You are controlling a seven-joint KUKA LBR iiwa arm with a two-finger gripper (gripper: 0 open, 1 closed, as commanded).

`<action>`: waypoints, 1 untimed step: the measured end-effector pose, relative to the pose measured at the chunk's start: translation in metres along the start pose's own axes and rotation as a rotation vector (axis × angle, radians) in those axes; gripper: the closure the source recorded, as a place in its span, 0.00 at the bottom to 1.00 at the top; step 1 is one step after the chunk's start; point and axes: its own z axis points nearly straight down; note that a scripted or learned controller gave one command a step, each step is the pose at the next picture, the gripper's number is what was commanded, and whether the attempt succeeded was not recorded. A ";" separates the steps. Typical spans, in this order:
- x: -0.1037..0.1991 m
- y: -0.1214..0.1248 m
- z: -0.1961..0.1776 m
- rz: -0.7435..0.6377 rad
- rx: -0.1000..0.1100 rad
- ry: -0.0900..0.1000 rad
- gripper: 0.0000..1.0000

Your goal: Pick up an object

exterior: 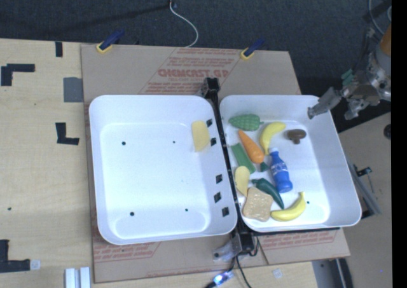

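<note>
On the bench sit two white bins side by side on a sheet of cardboard (pixel 191 67). The left bin (pixel 102 153) holds just one thing, a pale yellow block (pixel 201 135) near its right wall. The right bin (pixel 340 172) holds a heap of toy food. At the back is a green bumpy vegetable (pixel 245 121), and next to it a yellow banana (pixel 272 133) and a small brown mushroom (pixel 296 135). An orange carrot (pixel 251 145) lies in the middle, touching a long green vegetable (pixel 241 156). A blue bottle (pixel 280 171) lies just right of them. Closer to the front are a pale yellow piece (pixel 242 178), a dark green pepper (pixel 269 191), a tan slice of bread (pixel 257 205) and a second banana (pixel 289 209). The gripper (pixel 318 107) hangs at the back right edge of the right bin, above its rim, touching no toy. I cannot tell how wide it is set.
</note>
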 end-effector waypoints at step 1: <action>0.056 -0.016 0.134 -0.003 0.014 0.007 0.00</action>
